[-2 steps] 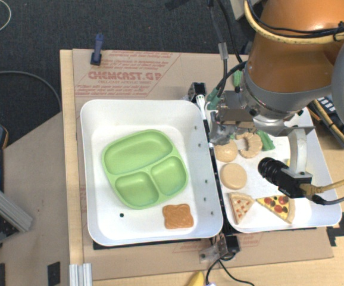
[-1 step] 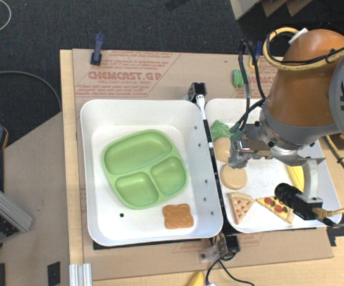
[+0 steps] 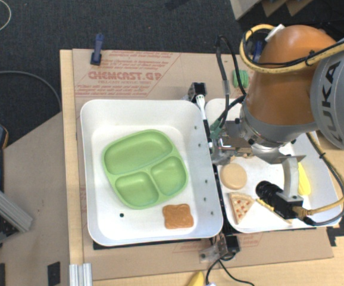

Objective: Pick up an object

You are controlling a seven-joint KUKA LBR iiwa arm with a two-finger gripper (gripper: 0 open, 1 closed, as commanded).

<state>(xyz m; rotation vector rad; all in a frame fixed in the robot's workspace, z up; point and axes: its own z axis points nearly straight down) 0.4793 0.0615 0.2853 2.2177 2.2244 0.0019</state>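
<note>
Dark carpet is surrounding a brown board that is carrying two white bins side by side, with a blue clip sitting at the board's 11 o'clock corner. The left bin is holding a green divided tray lying flat near its middle. At 5 o'clock from the tray, apart from it, a brown toast is lying by the bin's near wall, and a tiny black speck is sitting at the tray's 7 o'clock.

The arm is reaching in over the right bin and covering its far half. The gripper is hanging by that bin's left wall; the wrist is hiding it, so I cannot tell whether it is open or closed, and nothing is showing in its grasp. Just at its 6 o'clock a round tan disc is resting on the bin floor. A pizza slice is lying at 6 o'clock from the disc, just beside it. A yellow piece is lying at the disc's 3 o'clock, well apart.
</note>
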